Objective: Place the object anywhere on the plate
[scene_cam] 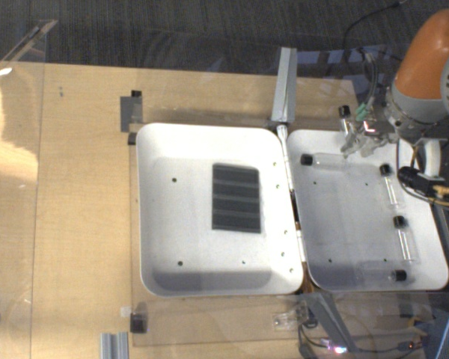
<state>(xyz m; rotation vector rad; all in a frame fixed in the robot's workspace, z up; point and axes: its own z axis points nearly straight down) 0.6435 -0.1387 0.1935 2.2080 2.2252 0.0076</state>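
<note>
Arm (432, 66) cut off at the right edge, hand (361, 137) hard to read.
The hand sits over the right bin's (367, 223) far rim; its state cannot be told. A dark ribbed rectangular object (236, 197) lies flat mid left bin (161, 215), both bins smooth white on the pale wooden surface (60, 223).

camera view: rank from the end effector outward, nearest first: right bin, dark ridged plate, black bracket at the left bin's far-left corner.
1. right bin, directly under the end effector at its far edge.
2. dark ridged plate, in the middle of the left bin.
3. black bracket, on the bench past the left bin's far-left corner.
</note>
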